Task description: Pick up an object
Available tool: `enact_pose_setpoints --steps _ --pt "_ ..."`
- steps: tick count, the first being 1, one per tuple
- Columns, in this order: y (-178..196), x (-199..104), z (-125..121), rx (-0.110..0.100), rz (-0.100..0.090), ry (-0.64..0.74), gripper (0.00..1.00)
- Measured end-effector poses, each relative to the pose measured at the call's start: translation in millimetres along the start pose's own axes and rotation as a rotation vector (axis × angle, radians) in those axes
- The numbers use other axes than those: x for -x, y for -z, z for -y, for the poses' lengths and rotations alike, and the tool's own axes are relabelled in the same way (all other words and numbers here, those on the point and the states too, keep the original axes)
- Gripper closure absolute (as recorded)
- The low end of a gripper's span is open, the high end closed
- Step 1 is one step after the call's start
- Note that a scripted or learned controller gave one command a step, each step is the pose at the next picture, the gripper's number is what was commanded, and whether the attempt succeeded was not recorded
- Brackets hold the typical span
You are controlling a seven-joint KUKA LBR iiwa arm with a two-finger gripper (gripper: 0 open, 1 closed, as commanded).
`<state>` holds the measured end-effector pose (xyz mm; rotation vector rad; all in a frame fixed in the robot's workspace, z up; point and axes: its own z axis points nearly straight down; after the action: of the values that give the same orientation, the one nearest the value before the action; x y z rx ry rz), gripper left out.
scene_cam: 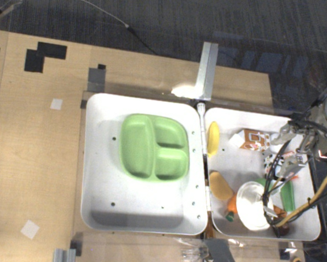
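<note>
Left bin [100, 150]: I see a green divided tray [153, 147] lying flat near its middle, three compartments facing up.
Right bin [218, 217]: a yellow banana-like object [213, 137] sits upright along the left wall; below it a tan rounded piece [221, 186].
Centre of right bin: a white cup [253, 205] lying near the front, an orange item [232, 206] touching its left side, a printed brown-and-white packet [251, 139] at the back.
Gripper [282, 163]: I find it low over the right bin's right half, amid cables; I cannot tell how it stands.
Right edge: a green stick-like object [287, 196] beside the cables.
</note>
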<state>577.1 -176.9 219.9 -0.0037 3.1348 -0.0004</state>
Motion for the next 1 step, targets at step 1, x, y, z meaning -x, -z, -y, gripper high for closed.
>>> enact_pose_setpoints --steps 1 --pt "-92.9 -62.0 14.8 -0.004 0.008 0.393 0.00"
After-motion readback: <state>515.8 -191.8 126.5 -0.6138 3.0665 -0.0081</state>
